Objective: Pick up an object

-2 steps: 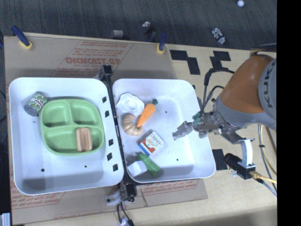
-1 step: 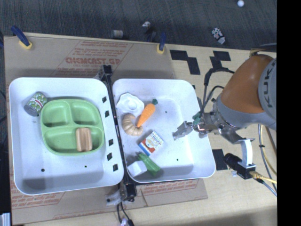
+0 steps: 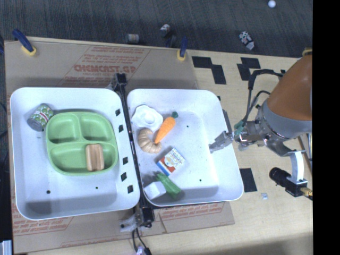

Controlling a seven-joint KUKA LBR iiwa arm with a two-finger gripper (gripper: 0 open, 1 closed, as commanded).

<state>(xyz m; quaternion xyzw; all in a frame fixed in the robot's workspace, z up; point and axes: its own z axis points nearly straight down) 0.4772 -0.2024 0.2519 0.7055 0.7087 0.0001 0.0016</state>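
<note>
Candidates all sit in the right bin (image 3: 210, 182), left half: carrot (image 3: 165, 129) lying diagonal, leafy end up-right; croissant (image 3: 148, 140) touching the carrot's tip; white egg-like piece (image 3: 146, 116) just above it; small carton (image 3: 171, 161) lower middle; green-and-white item (image 3: 162, 187) at the bottom-left corner. All look like toy food, so my guess is light and rigid or slightly squashy, nothing fragile; the carrot looks smooth and tapered, likely to squirt out if pinched near the tip, so take it across the thick middle; the carton has flat faces and lies apart from its neighbours, probably the easiest grab, across its short sides. Left bin (image 3: 24, 195) carries a green tray (image 3: 79, 121) with a brown block (image 3: 94, 157), plus a can (image 3: 39, 116) beside it. Gripper (image 3: 219, 141) is over the right bin's right edge, well apart from the objects, reaching in from the right with the wrist above the table (image 3: 234, 222); fingers carry nothing; can't tell whether they're wide or narrow at this angle.
</note>
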